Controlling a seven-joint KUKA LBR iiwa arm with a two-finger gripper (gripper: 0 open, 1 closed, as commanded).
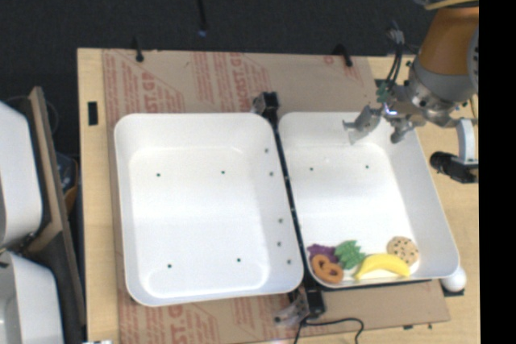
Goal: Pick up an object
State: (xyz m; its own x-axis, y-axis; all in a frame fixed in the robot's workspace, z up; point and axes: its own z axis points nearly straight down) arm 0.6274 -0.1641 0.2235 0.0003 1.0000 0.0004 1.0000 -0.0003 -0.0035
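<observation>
Banana [382, 266] lies in the right bin [419, 173]; open end effector [377, 126] holds nothing.

A grey robot arm with an orange band reaches in from the right, its pincer [377, 127] hanging low with two fingers spread apart, gripping nothing.
</observation>
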